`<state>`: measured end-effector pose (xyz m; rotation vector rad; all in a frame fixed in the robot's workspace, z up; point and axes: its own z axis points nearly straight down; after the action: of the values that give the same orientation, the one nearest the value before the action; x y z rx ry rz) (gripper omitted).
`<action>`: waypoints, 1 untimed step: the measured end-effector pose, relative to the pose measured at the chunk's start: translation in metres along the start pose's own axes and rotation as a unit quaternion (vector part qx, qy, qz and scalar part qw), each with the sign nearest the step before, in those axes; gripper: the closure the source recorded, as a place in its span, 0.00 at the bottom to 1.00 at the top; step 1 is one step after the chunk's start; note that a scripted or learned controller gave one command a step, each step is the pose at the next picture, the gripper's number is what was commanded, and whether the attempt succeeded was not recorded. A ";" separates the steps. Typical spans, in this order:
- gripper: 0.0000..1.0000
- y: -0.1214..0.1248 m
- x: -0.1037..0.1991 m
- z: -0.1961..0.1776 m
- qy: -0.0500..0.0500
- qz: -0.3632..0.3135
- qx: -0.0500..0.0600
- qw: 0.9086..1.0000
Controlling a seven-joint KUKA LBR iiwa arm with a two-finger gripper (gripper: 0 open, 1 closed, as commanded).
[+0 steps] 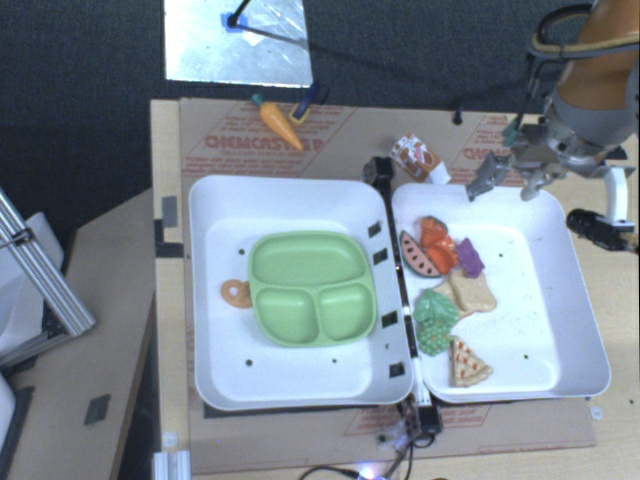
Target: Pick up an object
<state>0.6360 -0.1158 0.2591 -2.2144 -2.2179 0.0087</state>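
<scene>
My gripper hangs above the far edge of the right bin, fingers spread open with nothing between them. Toy food lies in the left half of that bin: a watermelon slice, an orange-red piece, a purple piece, a tan bread piece, a green leafy piece and a pizza slice. All of these lie nearer the camera and to the left of the gripper.
The left bin holds a green divided plate and a small pretzel. A toy carrot and a small packaged item lie on the cardboard behind the bins. A black divider joins the bins.
</scene>
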 end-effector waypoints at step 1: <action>0.00 0.002 0.000 -0.007 -0.001 -0.001 -0.005 1.000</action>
<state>0.6380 -0.1156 0.2660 -2.2185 -2.2261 -0.0019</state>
